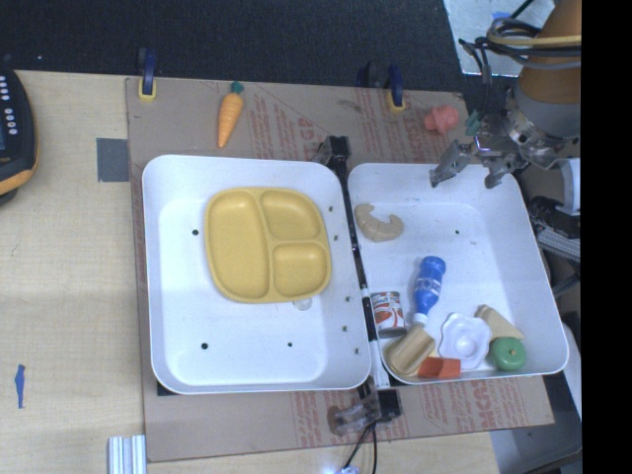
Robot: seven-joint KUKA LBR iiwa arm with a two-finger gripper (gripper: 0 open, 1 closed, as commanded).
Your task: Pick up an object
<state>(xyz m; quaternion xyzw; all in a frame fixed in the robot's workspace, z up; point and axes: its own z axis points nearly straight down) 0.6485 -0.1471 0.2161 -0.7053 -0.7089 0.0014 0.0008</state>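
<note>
My gripper (466, 173) hangs over the far right corner of the right bin (513, 227), its two fingers spread open with nothing between them. Below it in that bin lie a tan croissant-shaped piece (379, 223), a blue and white bottle (428, 284), a small red and white can (387, 313), a tan wedge (411, 350), a red block (440, 368), a white fried-egg piece (464, 341) and a green round piece (509, 355). The left bin (178, 314) holds a yellow divided plate (267, 243).
A toy carrot (229, 115) lies on the cardboard behind the left bin. A pink object (442, 118) sits behind the right bin, close to the arm. Blue clamps (148, 71) hold the cardboard's far edge. A black and orange device (14, 131) rests at the far left.
</note>
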